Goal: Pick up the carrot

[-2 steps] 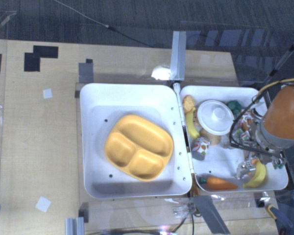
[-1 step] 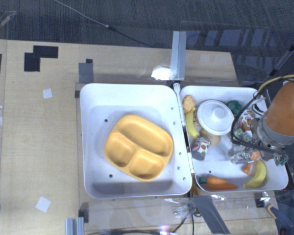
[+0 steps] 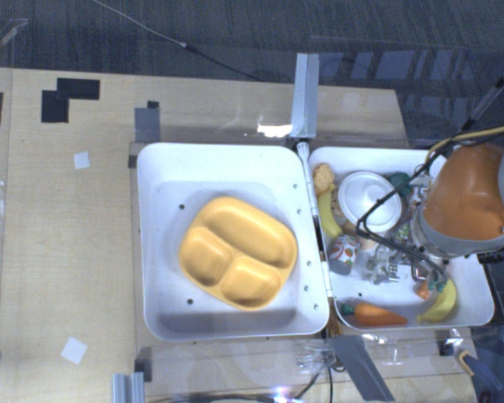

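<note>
We see the carrot (image 3: 380,314) lying flat along the near wall of the right bin (image 3: 485,309), its thick end toward the divider. The gripper (image 3: 392,264) sits low in the same bin, above the carrot and apart from it; we cannot tell how it is set, and nothing visible is held. A banana (image 3: 441,302) lies just right of the carrot. A white bowl (image 3: 369,200), a second banana (image 3: 326,215) and a small cup (image 3: 343,253) occupy the far part. The left bin (image 3: 160,225) holds a yellow tray (image 3: 238,251). Both bins rest on the counter (image 3: 59,250).
</note>
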You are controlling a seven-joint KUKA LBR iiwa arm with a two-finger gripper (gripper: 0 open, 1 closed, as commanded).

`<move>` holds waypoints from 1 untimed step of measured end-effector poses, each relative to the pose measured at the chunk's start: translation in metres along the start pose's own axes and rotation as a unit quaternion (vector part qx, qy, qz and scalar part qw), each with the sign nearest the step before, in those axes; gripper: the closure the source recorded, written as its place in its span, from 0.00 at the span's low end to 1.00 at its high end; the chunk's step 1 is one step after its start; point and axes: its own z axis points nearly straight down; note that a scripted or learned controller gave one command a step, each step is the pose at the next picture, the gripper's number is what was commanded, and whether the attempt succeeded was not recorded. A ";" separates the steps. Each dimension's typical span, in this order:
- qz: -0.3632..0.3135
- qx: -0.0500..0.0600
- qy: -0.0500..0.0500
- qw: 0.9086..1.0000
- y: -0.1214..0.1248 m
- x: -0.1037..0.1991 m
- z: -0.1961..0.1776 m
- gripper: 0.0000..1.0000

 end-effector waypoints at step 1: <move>0.108 0.000 0.001 0.994 0.045 -0.040 0.001 1.00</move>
